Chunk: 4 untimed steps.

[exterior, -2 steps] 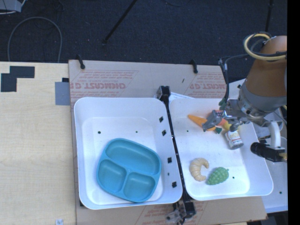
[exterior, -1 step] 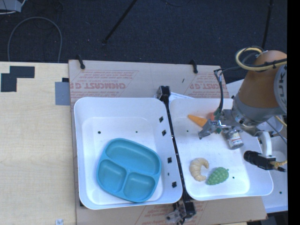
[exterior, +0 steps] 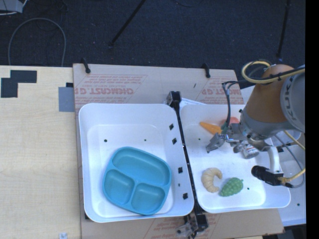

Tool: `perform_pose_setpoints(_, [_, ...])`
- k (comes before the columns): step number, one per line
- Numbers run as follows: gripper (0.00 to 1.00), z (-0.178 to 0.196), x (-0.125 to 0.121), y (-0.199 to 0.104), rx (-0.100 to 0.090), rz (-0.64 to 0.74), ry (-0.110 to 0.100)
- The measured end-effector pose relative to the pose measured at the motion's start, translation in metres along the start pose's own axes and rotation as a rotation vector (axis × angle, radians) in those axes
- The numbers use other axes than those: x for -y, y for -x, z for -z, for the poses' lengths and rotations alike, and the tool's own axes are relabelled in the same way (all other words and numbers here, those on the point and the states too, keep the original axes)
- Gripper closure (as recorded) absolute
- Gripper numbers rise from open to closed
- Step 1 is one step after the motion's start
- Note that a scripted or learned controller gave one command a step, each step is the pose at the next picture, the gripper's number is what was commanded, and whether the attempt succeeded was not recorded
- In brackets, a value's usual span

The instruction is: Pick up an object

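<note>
As we sweep in from the left, we pass bare pale wooden benchtop [exterior: 35,153] with a few dark patches near its far edge, then reach the left bin [exterior: 92,123], a shallow white tray sitting on brown cardboard. We find a blue divided plate [exterior: 137,179] lying flat in it, toward the near side, three compartments showing. A black clip strip [exterior: 182,151] runs down the seam where the two bins meet.

Now we cross into the right bin [exterior: 194,123]. We spot an orange carrot-like piece [exterior: 210,127] lying toward the far side, and just beside it, to the right, the gripper [exterior: 218,142] hangs low over the bin floor. We see a dark metal finger [exterior: 215,143] pointing left, but we cannot tell whether the fingers are spread or pressed together, and we see nothing between them. Nearer to us lies a pale croissant [exterior: 212,179], curved, resting on the floor of the bin, and touching it on the right is a green bunch of grapes [exterior: 232,186]. Both sit apart from the gripper. Farther right we meet the arm [exterior: 269,103], its orange band broad above the wrist, cables looping around it.
</note>
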State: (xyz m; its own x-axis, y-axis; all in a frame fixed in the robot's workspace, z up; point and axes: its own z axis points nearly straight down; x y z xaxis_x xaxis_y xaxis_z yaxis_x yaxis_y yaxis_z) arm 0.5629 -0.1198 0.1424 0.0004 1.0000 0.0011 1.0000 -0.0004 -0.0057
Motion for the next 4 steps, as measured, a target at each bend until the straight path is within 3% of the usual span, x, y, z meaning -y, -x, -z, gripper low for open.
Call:
perform_pose_setpoints(1, [0.00,-0.053,0.000,-0.001,0.000,0.000,0.000])
perform_pose_setpoints(2, [1.00,-0.041,0.001,0.000,-0.001,-0.005,-0.001])
perform_pose_setpoints(4, [1.00,0.053,-0.002,0.005,0.001,0.001,0.007])
